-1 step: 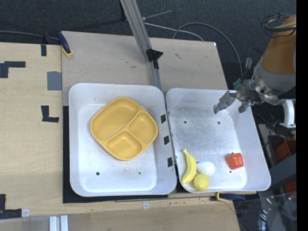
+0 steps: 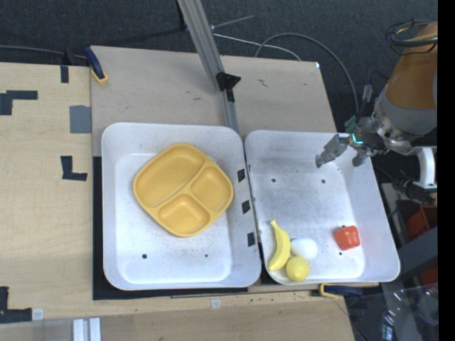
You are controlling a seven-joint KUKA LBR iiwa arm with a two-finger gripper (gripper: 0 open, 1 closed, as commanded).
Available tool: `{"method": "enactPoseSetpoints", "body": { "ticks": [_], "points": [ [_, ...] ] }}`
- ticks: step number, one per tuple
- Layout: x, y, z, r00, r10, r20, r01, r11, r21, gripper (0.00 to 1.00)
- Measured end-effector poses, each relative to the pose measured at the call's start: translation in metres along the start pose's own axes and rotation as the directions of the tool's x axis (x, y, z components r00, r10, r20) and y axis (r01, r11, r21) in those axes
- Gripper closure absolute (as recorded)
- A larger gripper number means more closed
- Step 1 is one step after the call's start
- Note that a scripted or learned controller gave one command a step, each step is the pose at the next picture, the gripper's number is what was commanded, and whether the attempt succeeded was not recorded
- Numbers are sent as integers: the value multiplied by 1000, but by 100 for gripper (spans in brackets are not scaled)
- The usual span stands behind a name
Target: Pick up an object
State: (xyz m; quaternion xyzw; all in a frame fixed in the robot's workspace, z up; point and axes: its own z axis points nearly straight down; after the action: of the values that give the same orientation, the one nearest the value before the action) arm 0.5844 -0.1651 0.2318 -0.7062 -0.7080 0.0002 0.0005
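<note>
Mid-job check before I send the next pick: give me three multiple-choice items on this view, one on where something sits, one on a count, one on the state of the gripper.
1. Where is the yellow divided plate?
A. In the left bin
B. In the right bin
C. On the bare bench

2. How many things lie in the right bin?
A. Two
B. Four
C. Six

3. What is the gripper doing?
A. Clamped on the banana
B. Pressed onto the plate
C. Open, holding nothing, over the right bin's upper right corner

Answers: 1 A, the plate lies on the left bin floor. 2 B, a banana, a white ball, a yellow ball and a red block. 3 C, its fingers are spread with nothing between them.
</note>
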Motion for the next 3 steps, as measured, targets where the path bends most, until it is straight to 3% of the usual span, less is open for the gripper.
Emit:
{"method": "enactPoseSetpoints", "body": {
  "ticks": [2, 3],
  "points": [
    [9, -13, 106, 1000, 2, 0, -2, 1000, 7, 0],
    [9, -13, 143, 1000, 1, 2, -1, 1000, 0, 0]
  ]
}}
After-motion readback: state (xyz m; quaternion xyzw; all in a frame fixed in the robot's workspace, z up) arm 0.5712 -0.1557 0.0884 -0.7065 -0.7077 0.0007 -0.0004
